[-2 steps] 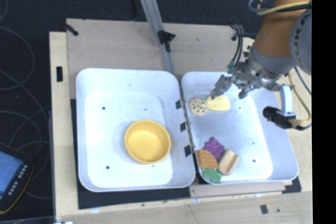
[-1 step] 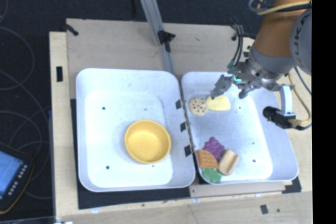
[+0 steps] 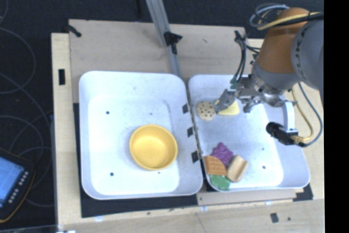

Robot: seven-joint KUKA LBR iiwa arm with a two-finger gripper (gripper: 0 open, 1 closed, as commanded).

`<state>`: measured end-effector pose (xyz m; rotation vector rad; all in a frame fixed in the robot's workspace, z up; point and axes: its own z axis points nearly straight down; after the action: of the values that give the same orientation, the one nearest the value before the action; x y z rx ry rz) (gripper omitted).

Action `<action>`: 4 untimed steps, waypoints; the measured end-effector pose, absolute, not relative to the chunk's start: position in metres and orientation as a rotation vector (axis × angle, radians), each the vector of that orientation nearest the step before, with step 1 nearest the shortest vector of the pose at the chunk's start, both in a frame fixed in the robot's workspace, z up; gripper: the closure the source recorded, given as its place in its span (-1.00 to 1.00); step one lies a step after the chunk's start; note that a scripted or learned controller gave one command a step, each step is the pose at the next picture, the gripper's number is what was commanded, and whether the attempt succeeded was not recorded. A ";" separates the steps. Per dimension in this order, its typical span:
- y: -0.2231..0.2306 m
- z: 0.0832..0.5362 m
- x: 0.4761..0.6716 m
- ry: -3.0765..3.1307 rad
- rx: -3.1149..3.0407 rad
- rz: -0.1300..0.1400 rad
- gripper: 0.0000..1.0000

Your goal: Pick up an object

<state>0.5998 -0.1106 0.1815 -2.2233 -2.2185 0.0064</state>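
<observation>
- The gripper (image 3: 233, 100) is low in the right bin (image 3: 262, 172), near the far wall; I cannot tell how it is set, the view is too blurry.
- A yellow wedge (image 3: 231, 109) lies right at its tip; a cookie (image 3: 205, 111) sits just beside, to the left; either could be the thing to pick.
- I think the wedge could slip away, because it is small and lies flat; the cookie could get bumped, because it is so close.
- A purple toy (image 3: 220, 151), a bread roll (image 3: 236, 167), an orange block (image 3: 215, 165) and a green bit (image 3: 219, 183) huddle at the near edge, well apart from the tip; they are not in the way.
- A yellow bowl (image 3: 153, 147) sits alone in the left bin (image 3: 98, 106).
</observation>
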 end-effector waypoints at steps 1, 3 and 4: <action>-0.113 0.136 0.591 -2.219 -2.223 0.007 -1.00; -0.115 0.112 0.593 -2.214 -2.234 -0.004 1.00; -0.124 0.165 0.601 -2.218 -2.233 -0.006 1.00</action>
<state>0.6014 -0.1244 0.1651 -2.2334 -2.2178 -0.0065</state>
